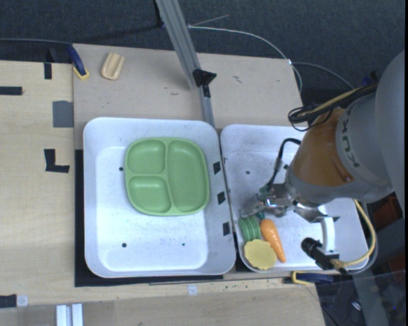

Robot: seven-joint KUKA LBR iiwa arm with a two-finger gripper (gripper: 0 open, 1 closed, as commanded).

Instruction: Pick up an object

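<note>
Gripper (266, 204) low in right bin (248, 148), grip state cannot tell; carrot (273, 240) lies just below it, long axis running away toward near wall; green piece (250, 228) and yellow disc (260, 253) alongside.

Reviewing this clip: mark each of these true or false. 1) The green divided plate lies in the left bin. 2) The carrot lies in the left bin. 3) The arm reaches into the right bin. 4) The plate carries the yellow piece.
1) True: the green divided plate lies in the left bin.
2) False: the carrot lies in the right bin.
3) True: the end effector is above the right bin's toys.
4) False: the yellow piece lies beside the carrot.
</note>
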